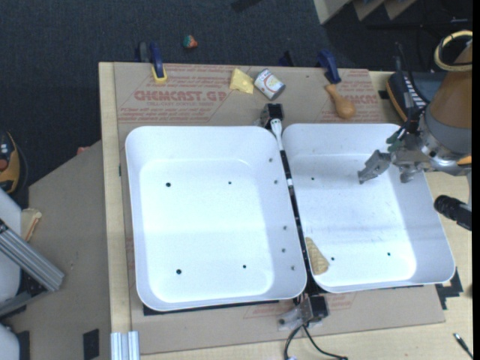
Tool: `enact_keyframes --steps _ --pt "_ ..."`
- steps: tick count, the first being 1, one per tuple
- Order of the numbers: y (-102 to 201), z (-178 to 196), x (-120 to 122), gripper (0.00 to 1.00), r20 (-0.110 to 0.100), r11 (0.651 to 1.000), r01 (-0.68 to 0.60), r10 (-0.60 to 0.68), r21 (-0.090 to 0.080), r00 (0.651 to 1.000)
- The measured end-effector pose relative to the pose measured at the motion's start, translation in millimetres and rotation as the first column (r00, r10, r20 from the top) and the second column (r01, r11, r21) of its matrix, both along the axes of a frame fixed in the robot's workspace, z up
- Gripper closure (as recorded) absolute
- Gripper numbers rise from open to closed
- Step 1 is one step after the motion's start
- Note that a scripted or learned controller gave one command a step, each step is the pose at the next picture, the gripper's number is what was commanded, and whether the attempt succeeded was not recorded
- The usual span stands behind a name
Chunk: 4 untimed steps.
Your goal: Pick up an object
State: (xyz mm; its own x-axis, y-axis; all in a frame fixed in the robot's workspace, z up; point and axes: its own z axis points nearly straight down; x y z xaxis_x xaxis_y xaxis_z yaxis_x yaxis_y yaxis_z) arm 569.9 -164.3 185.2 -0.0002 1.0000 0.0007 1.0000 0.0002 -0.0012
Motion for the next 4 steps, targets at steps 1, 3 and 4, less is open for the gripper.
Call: enact_keyframes --steps 1,3,4 --pt "-61.7 304.4 14.6 0.00 0.023 1.000 0.001 0.000 -0.011 1.000" --pt "36.8 257.3 10.9 1.00 0.005 1.000 -0.002 0.002 -0.003 1.000" --pt "36.3 149.0 -32.0 1.00 -0.010 1.000 0.002 -0.002 0.002 1.000"
